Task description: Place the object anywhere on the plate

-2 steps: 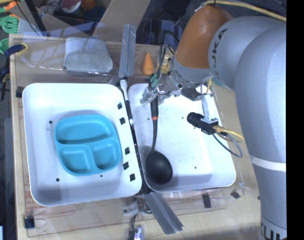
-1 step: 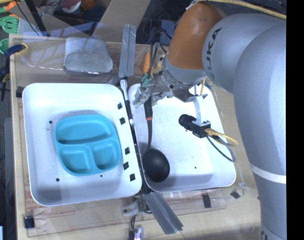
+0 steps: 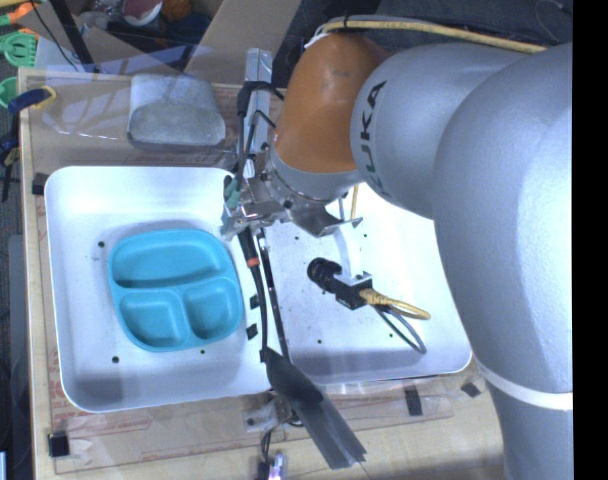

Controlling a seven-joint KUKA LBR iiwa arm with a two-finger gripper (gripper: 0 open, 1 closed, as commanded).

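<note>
blue plate [image 3: 174, 290] lies in the left bin [image 3: 74, 230] beside the gripper [image 3: 241, 211], whose state i cannot tell.

Two white bins are counted, a left bin [image 3: 74, 268] and a right bin [image 3: 334, 343]; one blue plate [image 3: 174, 288] is counted, divided into three compartments; one grey pad [image 3: 177, 113] is seen; one arm [image 3: 464, 168] is counted.
</note>
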